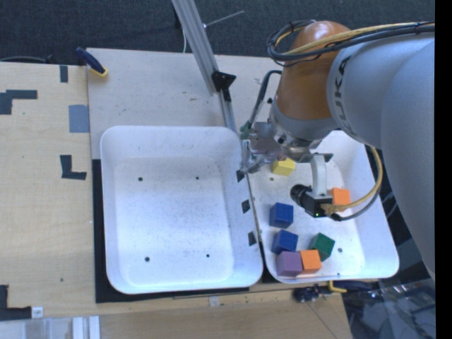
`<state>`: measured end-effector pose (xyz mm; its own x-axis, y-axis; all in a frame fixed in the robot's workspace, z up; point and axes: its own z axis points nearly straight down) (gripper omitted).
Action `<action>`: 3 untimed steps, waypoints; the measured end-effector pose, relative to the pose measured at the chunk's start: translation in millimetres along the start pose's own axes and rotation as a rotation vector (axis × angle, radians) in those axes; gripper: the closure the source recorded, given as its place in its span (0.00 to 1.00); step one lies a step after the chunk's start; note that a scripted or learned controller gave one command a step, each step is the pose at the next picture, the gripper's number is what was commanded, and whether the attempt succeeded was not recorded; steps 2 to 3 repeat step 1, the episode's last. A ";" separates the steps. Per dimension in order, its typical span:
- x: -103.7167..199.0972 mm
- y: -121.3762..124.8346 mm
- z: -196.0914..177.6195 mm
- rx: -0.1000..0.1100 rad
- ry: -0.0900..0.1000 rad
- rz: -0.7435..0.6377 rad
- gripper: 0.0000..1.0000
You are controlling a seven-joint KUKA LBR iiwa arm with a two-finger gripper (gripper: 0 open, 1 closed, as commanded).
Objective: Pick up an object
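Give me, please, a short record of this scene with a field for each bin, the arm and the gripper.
left bin: white, speckled floor
right bin: yellow block, two blue blocks, green block, purple block, two orange blocks
arm: reaches in from the right, over the right bin
gripper: low at the wall between the bins, beside the yellow block; no block seen in it

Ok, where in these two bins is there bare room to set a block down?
The left bin offers bare floor from wall to wall. The right bin is crowded: blue blocks, a purple block, orange block and green block cluster near its front, the yellow block sits by the claw. Only its front right corner looks free.
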<state>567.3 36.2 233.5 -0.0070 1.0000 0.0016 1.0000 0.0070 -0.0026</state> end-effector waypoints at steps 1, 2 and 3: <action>54.6 -25.3 2.5 0.001 0.000 0.000 1.00; 54.6 -25.3 2.5 0.001 0.000 0.000 1.00; 54.6 -25.3 2.5 0.001 0.000 0.000 1.00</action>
